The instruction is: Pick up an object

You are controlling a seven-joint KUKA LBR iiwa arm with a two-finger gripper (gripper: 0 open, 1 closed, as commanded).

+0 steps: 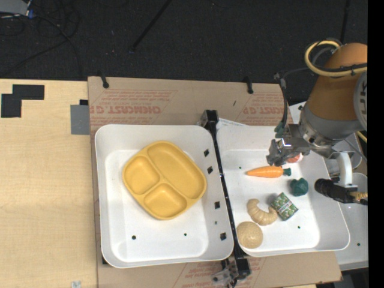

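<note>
Round bun (250, 234) at right bin's (336, 236) near edge, gripper (282, 150) above carrot (264, 172) (finger state unclear), open floor behind.

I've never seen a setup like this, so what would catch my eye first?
Likely the yellow divided plate, alone in the left bin. Then the orange carrot in the right bin, with the gripper just above it on the grey and orange arm.

On the tabletop (42, 191), the left white bin (114, 245) holds a yellow three-compartment plastic plate (164, 179). In the right white bin (312, 236), an orange toy carrot (264, 172) lies behind a beige croissant (261, 212), a round bun (249, 234) and a small green packet (283, 206). The hand (282, 150) hangs just behind the carrot.
</note>
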